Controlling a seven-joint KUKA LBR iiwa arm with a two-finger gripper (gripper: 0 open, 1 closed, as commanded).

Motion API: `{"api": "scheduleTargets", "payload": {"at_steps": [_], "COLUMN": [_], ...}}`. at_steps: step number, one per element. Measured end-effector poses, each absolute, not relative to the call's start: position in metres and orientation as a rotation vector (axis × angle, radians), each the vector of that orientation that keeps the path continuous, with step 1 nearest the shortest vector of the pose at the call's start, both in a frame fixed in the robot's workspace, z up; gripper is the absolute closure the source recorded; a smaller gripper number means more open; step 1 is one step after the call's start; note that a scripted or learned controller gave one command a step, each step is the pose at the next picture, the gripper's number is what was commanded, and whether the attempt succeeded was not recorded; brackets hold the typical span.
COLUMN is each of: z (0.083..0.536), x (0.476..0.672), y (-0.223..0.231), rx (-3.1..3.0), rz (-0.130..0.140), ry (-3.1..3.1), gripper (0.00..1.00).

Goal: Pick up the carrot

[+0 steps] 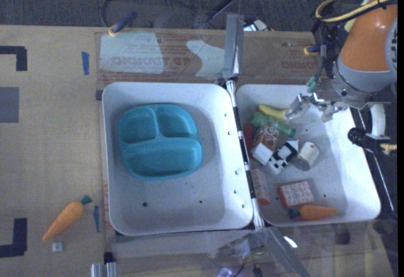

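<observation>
A small orange carrot (pixel 315 211) lies near the front edge of the right bin (pixel 353 200), just below a pink waffle-like block (pixel 295 193). A second carrot (pixel 64 219) with a green top lies on the bench outside the bins, at the front left. My gripper (pixel 314 105) hangs over the back of the right bin, well behind the carrot in that bin. Its two fingers are spread apart with nothing between them.
The left bin (pixel 211 206) holds a teal divided plate (pixel 160 141). Toy food crowds the right bin's left half: a yellow banana (pixel 273 110), a green piece (pixel 264 122), a black-and-white block (pixel 284 154), a white cylinder (pixel 308 154). Cables hang at the back right.
</observation>
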State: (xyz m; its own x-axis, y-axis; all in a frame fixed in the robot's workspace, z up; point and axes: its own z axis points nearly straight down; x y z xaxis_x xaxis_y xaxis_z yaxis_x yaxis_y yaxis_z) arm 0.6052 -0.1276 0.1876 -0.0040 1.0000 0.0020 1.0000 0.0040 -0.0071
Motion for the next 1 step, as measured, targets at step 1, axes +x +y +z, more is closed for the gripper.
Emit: {"api": "scheduleTargets", "payload": {"at_steps": [1], "z": [0.1887], "x": [0.6131], "y": [-0.1246], "rx": [-2.122], "rz": [0.004], "ry": [-2.313], "gripper": [0.00]}}
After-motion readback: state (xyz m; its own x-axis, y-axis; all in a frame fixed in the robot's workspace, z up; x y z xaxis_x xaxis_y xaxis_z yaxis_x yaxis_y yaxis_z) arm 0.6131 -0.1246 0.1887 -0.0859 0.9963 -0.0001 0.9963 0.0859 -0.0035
